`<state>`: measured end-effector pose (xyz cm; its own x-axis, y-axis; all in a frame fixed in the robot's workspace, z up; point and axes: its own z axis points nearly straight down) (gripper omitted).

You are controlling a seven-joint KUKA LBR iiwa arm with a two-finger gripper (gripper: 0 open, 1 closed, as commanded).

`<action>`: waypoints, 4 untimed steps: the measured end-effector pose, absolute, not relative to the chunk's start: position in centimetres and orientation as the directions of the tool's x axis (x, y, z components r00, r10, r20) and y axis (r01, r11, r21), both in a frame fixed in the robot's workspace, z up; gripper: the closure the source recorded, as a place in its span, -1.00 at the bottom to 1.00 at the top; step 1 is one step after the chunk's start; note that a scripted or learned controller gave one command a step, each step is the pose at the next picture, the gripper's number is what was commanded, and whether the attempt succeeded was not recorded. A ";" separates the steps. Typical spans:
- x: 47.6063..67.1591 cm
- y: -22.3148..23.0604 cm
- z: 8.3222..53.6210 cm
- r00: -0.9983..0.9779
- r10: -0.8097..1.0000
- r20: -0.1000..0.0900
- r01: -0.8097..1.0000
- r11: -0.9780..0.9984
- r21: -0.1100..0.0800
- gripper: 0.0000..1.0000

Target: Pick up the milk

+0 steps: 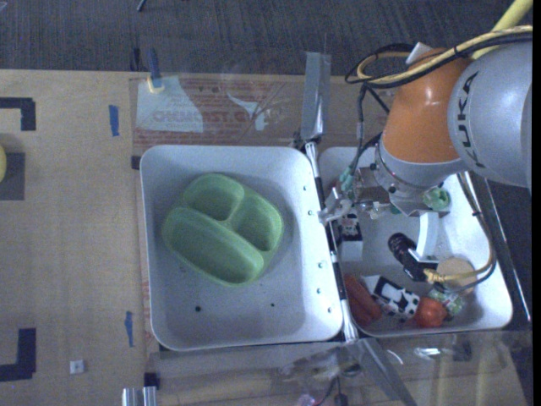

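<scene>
The milk (395,295) is a small carton with black and white cow patches. It lies on its side near the front of the right bin (494,307), between a red item (363,303) and a red tomato-like piece (428,312). My gripper (348,220) hangs below the orange wrist band, over the left side of the right bin and close to the wall between the two bins. It is behind and a little left of the milk, apart from it. Nothing shows in its grasp.
A green divided plate (223,227) lies in the left bin (169,311). A tan round piece (457,270) rests at the right bin's front right, near the tomato-like piece. A metal divider (314,108) stands behind the bins.
</scene>
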<state>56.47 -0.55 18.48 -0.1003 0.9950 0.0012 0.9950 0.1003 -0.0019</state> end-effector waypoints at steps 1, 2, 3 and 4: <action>60.3 -7.7 18.5 -0.127 0.992 -0.001 0.992 0.127 0.002 -1.00; 60.7 -10.6 12.1 -0.400 0.917 -0.011 0.916 0.400 0.018 -1.00; 60.8 -10.6 13.1 -0.398 0.917 -0.012 0.917 0.398 0.019 1.00; 56.5 -6.2 19.0 -0.480 0.877 -0.001 0.877 0.480 0.002 1.00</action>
<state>56.46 -6.19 19.02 -0.4801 0.8772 -0.0007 0.8772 0.4801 0.0021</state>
